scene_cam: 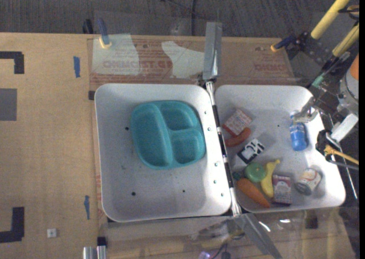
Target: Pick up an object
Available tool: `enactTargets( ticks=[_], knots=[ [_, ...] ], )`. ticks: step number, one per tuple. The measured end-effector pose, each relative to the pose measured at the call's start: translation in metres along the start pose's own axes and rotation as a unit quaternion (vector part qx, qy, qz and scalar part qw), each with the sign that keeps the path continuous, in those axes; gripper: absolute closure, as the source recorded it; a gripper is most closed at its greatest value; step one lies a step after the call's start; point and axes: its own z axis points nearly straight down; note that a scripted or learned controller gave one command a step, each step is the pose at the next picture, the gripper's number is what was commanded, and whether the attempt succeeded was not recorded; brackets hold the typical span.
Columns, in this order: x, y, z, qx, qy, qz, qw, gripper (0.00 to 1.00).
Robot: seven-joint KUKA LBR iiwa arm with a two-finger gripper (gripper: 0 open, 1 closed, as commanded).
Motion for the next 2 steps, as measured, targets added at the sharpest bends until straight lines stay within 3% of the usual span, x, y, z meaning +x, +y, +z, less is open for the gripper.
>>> enactTargets(
  ticks=[1, 2],
  knots=[
    [0.0484, -0.0289, 0.1529, -0.003, 0.001, -0.003, 1.0, 0.0],
    [0.0472, -0.0283, 0.1436, -0.003, 0.001, -0.001, 1.0, 1.0]
  ],
)
